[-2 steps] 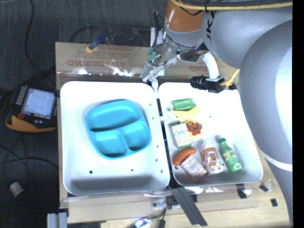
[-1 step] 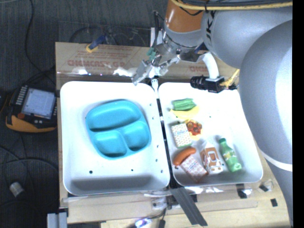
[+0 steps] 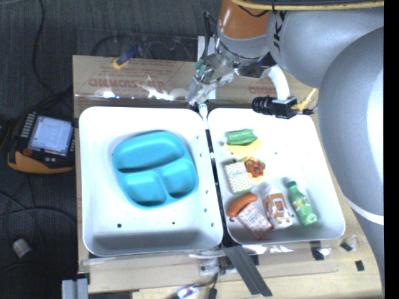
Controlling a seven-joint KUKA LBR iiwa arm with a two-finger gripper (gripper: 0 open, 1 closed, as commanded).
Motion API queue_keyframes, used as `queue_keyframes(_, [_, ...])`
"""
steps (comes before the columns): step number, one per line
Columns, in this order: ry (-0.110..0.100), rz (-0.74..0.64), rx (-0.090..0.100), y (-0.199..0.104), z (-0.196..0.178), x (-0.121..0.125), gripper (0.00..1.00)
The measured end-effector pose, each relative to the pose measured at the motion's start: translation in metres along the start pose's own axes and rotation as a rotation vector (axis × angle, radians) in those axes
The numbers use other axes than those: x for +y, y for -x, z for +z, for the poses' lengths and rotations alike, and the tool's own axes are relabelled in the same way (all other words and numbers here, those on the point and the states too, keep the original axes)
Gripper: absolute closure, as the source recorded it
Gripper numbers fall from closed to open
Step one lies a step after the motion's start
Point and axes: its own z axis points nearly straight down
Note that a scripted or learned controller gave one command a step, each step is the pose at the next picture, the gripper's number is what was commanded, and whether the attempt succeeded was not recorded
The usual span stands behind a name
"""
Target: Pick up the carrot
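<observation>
- Arm (image 3: 336, 61): we are seeing it reaching in over the right bin's far right corner.
- Left bin (image 3: 93, 223): we are logging a blue divided tray (image 3: 156, 167) lying at its centre.
- Right bin (image 3: 324, 167): we are logging a cluster of toy foods lying along its left half, towards the near edge.
- Gripper (image 3: 201, 95): we are finding it hovering at the far edge, over the divider between the bins; whether it is released or clenched we cannot tell.
- Carrot (image 3: 241, 204): we are placing it near the right bin's near-left corner, its long axis slanting from near-left to far-right. We are judging it well apart from the gripper, towards the near edge.
</observation>
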Motion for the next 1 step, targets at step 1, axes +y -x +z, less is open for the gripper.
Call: queue_keyframes(1, [0.004,-0.136,0.004,0.0323,-0.0512,-0.0273,1.0])
